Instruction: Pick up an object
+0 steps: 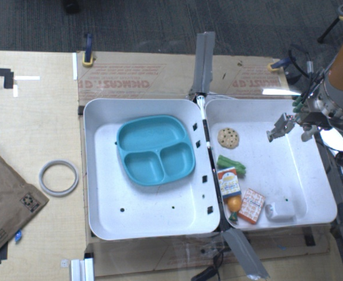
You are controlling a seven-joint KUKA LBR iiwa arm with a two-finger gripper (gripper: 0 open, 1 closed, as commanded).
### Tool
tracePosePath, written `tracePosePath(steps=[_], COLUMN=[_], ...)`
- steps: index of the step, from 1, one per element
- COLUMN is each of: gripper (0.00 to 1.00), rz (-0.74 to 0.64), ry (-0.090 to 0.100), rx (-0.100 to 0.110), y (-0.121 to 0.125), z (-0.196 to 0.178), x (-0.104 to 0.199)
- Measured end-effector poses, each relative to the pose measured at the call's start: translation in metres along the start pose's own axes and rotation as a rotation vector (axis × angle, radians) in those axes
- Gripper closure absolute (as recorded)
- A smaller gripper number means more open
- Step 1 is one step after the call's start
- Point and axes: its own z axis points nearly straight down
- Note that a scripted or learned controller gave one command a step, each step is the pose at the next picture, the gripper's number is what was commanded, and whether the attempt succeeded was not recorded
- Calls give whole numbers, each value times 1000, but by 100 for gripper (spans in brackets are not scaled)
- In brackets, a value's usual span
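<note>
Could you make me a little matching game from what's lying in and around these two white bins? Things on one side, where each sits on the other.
Things:
1. blue divided plate
2. cookie
3. roll of tape
4. gripper

Places:
A. on the wooden bench, left of both bins
B. in the left bin
C. over the right bin's far right side, above bare floor
D. in the right bin, near the divider, above the green item

Pairs: 1-B, 2-D, 3-A, 4-C
</note>
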Motion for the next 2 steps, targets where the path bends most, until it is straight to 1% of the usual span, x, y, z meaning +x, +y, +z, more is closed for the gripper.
tracePosePath(steps=[1,2], gripper=[0,0], rz=[-57,51], ry=[1,1], rx=[1,1], y=[-31,-56], z=[75,75], x=[54,62])
